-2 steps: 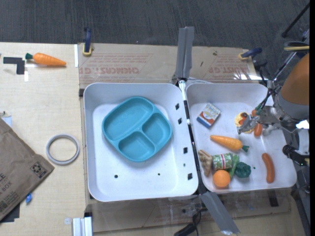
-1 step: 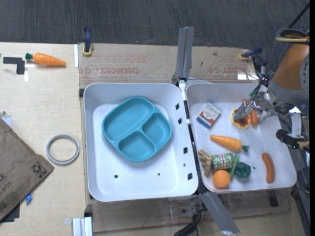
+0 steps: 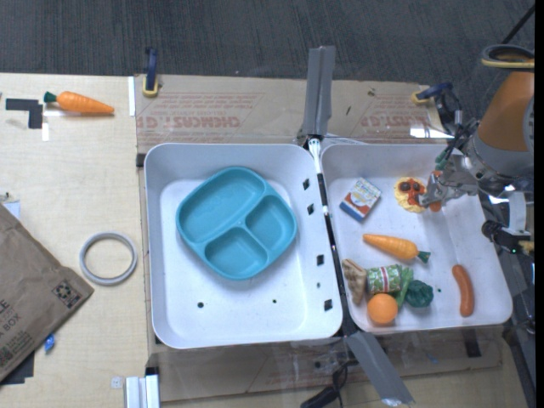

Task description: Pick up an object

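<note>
The right bin holds several toys. A small white and blue box lies near its left wall. A round yellow and red toy sits at the back. Further forward lie an orange carrot, a red sausage, an orange ball, a green packet and a dark green piece. My gripper hangs low at the back right of this bin, just beside the right edge of the yellow and red toy. Nothing can be seen held in it.
In the left bin lies a blue divided plate. A grey divider post rises between the bins. On the bench to the left are a second carrot, a grey ring and a cardboard box.
</note>
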Robot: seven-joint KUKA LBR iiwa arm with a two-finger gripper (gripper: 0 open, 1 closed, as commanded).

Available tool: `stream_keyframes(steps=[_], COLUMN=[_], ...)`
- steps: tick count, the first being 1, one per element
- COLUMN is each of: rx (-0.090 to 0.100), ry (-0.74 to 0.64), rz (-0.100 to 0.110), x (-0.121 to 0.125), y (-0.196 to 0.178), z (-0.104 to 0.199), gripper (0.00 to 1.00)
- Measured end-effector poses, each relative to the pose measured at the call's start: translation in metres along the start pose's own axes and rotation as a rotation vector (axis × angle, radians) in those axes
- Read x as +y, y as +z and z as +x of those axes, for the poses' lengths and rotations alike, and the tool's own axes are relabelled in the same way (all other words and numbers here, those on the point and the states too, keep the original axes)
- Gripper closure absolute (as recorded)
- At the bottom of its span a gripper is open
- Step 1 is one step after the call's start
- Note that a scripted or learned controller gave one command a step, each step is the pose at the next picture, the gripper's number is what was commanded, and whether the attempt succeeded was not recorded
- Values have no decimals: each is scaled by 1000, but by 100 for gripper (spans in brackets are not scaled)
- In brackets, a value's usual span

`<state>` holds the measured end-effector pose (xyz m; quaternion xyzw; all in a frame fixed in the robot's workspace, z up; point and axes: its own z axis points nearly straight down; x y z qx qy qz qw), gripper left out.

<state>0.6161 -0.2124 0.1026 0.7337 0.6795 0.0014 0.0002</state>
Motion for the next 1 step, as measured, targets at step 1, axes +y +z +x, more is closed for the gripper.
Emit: stream_keyframes(steps=[1], rx=[-4], ry=[46], rz=[4], x=[13], y=[-113], z=[52], gripper=[100])
